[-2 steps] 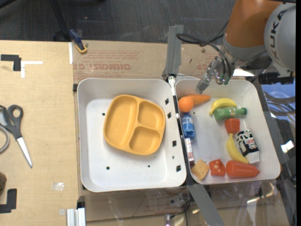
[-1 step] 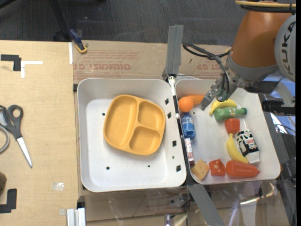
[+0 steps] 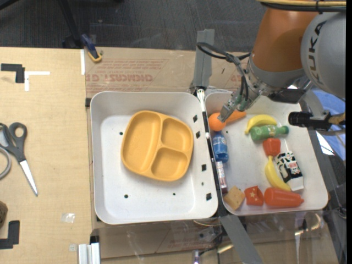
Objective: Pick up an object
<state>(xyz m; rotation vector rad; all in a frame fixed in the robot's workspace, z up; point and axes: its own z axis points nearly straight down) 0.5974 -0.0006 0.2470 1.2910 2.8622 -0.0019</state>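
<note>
My gripper (image 3: 230,111) hangs low over the far left corner of the right bin (image 3: 313,164). Its tip is right on top of an orange carrot (image 3: 218,122) that lies by the bin's left wall. The carrot's thin end (image 3: 238,115) pokes out to the right of the gripper. I cannot make out whether the carrot is held. A blue bottle (image 3: 220,147) lies just in front of the carrot.
The right bin also holds a banana (image 3: 260,121), a green bottle (image 3: 269,131), a second banana (image 3: 273,174), a cow-patterned carton (image 3: 289,168) and several red pieces. A yellow divided plate (image 3: 158,146) sits in the left bin (image 3: 104,164). Scissors (image 3: 20,154) lie at the far left.
</note>
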